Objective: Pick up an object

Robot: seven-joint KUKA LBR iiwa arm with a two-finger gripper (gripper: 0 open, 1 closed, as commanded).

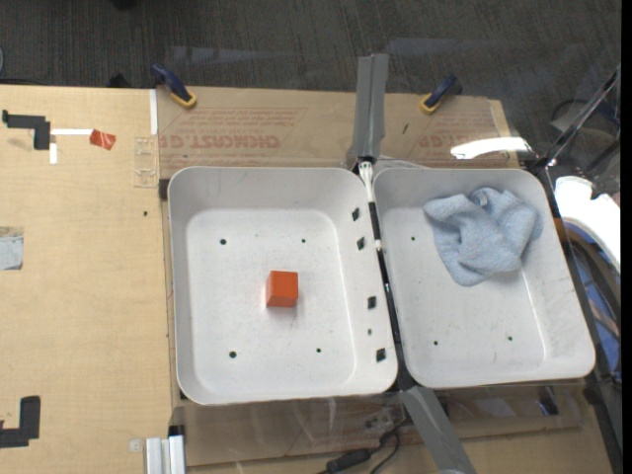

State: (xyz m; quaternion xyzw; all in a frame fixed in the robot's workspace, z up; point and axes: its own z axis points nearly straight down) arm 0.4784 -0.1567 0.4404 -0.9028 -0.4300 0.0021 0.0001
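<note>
That little orange block [282,289] (stiff, light, I'd guess) wants pinching across flat sides, and I cannot tell the gripper's state.

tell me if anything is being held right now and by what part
Nothing is held. The orange block lies free on the floor of the left bin, and the grey cloth lies crumpled in the right bin.
</note>
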